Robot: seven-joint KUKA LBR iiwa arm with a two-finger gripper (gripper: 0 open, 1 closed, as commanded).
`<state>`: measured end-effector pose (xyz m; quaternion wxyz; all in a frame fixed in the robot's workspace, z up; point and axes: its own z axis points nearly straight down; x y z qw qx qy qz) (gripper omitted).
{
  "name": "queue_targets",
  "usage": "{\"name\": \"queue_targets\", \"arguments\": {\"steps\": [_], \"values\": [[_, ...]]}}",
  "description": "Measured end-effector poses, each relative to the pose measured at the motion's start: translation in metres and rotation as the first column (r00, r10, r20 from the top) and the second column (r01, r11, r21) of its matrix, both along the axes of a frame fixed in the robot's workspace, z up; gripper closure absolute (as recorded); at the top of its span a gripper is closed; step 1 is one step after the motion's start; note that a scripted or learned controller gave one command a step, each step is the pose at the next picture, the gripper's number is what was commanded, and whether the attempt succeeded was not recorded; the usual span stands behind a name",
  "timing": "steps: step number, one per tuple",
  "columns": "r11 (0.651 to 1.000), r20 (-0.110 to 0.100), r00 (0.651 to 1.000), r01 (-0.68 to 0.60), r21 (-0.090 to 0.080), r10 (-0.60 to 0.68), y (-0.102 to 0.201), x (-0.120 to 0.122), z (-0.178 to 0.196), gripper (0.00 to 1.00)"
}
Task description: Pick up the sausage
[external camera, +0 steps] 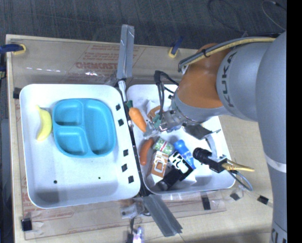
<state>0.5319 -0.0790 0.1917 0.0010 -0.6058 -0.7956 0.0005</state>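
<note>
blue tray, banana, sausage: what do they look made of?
Blue tray: likely moulded plastic, smooth and slightly glossy, with uniform colour and rounded compartment walls. Banana: probably a plastic toy, flat even yellow with no spots or stem detail. Sausage: looks like plastic or rubber play food, an even reddish-brown with a soft sheen; too small to tell which.

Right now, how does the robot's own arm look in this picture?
The bulky grey arm has rounded links, with dark KUKA lettering on its shell. An orange band sits above the wrist. A yellow cable runs along its top, and thin black cables loop near the wrist.
</note>
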Motion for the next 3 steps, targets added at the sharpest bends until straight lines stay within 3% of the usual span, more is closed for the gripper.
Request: {"name": "queue_targets", "arguments": {"steps": [1, 2, 3], "values": [[0.993, -0.001, 0.993, -0.116, 0.0, 0.116, 0.089, 0.056, 0.044, 1.0], [0.993, -0.001, 0.993, -0.116, 0.0, 0.116, 0.088, 0.056, 0.044, 0.0], [0.995, -0.003, 0.995, -0.099, 0.0, 0.099, 0.041, 0.004, -0.001, 0.0]]}}
